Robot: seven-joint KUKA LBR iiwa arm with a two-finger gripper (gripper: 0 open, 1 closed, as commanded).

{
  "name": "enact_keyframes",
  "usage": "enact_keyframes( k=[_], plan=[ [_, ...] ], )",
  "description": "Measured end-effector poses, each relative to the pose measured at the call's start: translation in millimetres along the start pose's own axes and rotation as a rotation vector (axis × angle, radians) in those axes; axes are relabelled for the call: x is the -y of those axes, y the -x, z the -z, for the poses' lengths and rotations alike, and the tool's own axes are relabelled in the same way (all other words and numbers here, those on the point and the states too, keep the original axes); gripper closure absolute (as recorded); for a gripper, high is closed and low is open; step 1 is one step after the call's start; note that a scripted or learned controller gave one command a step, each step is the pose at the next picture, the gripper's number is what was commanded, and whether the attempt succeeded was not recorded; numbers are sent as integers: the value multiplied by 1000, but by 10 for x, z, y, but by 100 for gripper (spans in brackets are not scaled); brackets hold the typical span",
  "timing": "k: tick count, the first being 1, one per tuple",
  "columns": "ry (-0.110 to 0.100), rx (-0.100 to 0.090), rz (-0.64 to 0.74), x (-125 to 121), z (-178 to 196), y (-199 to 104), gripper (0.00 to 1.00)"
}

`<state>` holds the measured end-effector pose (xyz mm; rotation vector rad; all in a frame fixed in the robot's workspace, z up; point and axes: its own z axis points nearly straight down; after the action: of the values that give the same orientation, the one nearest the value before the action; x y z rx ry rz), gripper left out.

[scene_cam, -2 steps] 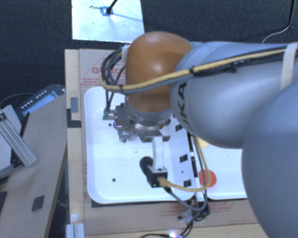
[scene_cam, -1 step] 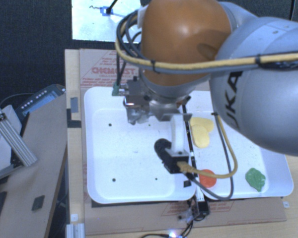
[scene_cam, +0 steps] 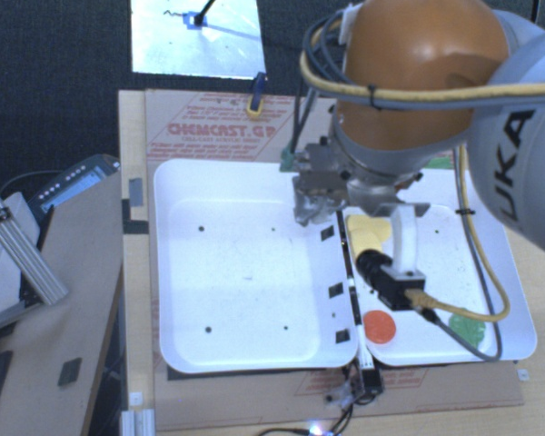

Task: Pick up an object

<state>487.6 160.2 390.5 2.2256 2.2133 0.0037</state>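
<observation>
Treat the pick as not yet done. The gripper (scene_cam: 316, 203) hangs at the left rim of the right bin (scene_cam: 440, 262) (you cannot tell its opening or any hold). The yellow object (scene_cam: 371, 234) lies in that bin, just beside it.

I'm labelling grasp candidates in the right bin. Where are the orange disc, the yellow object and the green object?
orange disc (scene_cam: 379, 327): camera view, middle of its flat top face.
yellow object (scene_cam: 370, 235): camera view, middle of the part that shows.
green object (scene_cam: 470, 328): camera view, its visible surface, just right of the yellow cable.
</observation>
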Motion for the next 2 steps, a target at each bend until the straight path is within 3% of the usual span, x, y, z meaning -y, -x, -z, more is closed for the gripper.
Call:
enact_keyframes(
  k=[1,2],
  plan=[
    [3,3,-6,-6,286,1373,100],
    [-11,-1,16,18,-727,596,100]
  ],
)
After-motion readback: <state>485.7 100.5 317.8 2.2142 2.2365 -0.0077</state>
